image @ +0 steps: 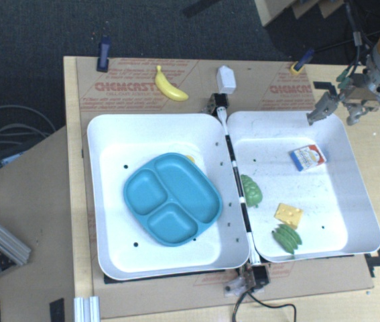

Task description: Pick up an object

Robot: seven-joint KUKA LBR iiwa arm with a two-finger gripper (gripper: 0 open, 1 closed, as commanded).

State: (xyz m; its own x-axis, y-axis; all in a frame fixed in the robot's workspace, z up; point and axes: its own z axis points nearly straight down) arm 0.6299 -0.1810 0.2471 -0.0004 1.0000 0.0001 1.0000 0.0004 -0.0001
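1. A wooden bench [143,79] carries two shallow white bins side by side, the left bin [102,180] and the right bin [350,180], touching along a black centre seam.
2. A blue divided tray [171,198] lies tilted in the middle of the left bin, a sliver of something yellow showing at its upper edge.
3. The gripper [340,109] hangs over the upper right corner of the right bin, its two fingers spread apart and holding nothing.
4. A yellow banana [169,86] rests on the bench above the left bin, outside both bins.
5. In the right bin, a small red, white and blue packet [307,157] lies near the top, below the gripper.
6. A light green lump [250,190] sits against the bin's left wall.
7. A yellow cheese wedge [288,214] lies lower down, just above a dark green pod [287,238] near the bottom edge.
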